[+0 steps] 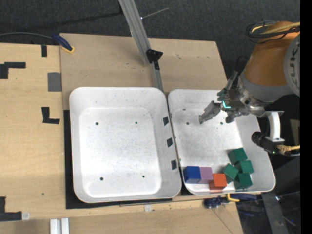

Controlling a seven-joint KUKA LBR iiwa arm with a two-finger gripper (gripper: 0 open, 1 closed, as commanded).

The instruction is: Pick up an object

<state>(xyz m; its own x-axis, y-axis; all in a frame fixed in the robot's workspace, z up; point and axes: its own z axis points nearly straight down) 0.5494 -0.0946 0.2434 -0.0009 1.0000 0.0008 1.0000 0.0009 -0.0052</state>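
The right bin (253, 130) serves as the landmark. The gripper (214, 112) hangs over the upper part of its floor, reaching in from the bin's right edge, where the grey arm (273, 57) with its orange band rises above the rim. Whether the gripper is spread or pressed together cannot be told from this slanted view; nothing is seen between its tips, and the white floor beneath it is bare.

The objects all lie in the bottom end of the right bin, well apart from the gripper. A blue block (192, 174) sits at the bottom-left corner, just beside the wall shared with the neighbouring bin. A purple block (206, 173) touches the blue one on its right, and an orange block (219, 181) lies against the purple one, close to the bottom rim. To the right of the orange block is a cluster of green blocks (240, 167), packed together near the bin's bottom-right corner.

The left bin (78, 130) stands directly against the right bin's left wall.
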